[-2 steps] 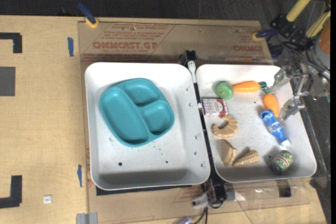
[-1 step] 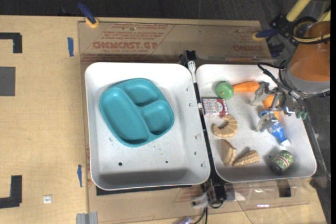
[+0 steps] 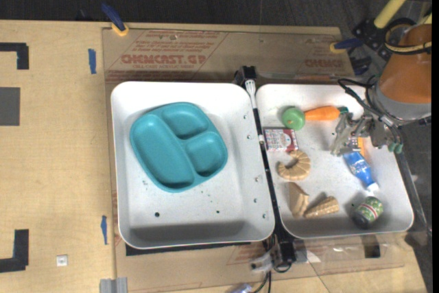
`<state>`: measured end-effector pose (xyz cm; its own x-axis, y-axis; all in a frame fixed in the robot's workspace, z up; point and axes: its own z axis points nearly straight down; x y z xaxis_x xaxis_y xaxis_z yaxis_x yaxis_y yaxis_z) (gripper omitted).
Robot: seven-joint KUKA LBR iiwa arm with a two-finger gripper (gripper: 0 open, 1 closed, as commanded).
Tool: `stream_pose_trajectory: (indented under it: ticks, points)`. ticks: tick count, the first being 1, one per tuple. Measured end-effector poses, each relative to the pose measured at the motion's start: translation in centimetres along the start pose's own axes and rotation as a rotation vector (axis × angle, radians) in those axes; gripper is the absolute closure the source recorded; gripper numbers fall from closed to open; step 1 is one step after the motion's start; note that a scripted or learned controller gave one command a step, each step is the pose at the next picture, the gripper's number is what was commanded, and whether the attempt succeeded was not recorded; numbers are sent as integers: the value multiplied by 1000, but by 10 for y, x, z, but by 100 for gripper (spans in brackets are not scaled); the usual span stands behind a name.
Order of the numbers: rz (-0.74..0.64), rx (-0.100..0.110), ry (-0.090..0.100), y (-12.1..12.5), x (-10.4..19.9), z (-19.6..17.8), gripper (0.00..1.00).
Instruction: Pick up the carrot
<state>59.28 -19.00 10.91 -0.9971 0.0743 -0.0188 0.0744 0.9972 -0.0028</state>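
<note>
The carrot [image 3: 322,113] lies on its side near the far wall of the right bin [image 3: 405,202], its green leafy end [image 3: 293,117] pointing toward the divider between the bins, its orange tip pointing toward the arm; it is loose on the bin floor, held by nothing. The gripper [image 3: 345,136] hangs just beside that orange tip, slightly nearer the camera, and appears to be lining up for a descent rather than grasping; whether it is spread or closed I cannot tell, since the metal parts blur together from above; nothing is visibly held in it.

The right bin seems to serve as the source of loose items, scattered as if dropped; the left bin [image 3: 130,216] carries one teal divided plate [image 3: 178,145], likely a destination, sitting flat and central.

Counted in the right bin: one carrot; one red-and-white packet [image 3: 280,140]; three tan pastry-like pieces [image 3: 293,166] [image 3: 298,199] [image 3: 322,206]; one blue tube [image 3: 361,169]; one small dark can [image 3: 368,211]. Two white bins rest side by side on the counter [image 3: 55,147].
</note>
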Motion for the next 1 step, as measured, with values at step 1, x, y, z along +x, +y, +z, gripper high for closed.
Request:
stream_pose_trajectory:
  ticks: [1]
  points:
    - [-2,2,-9,1,-3,-12,100]
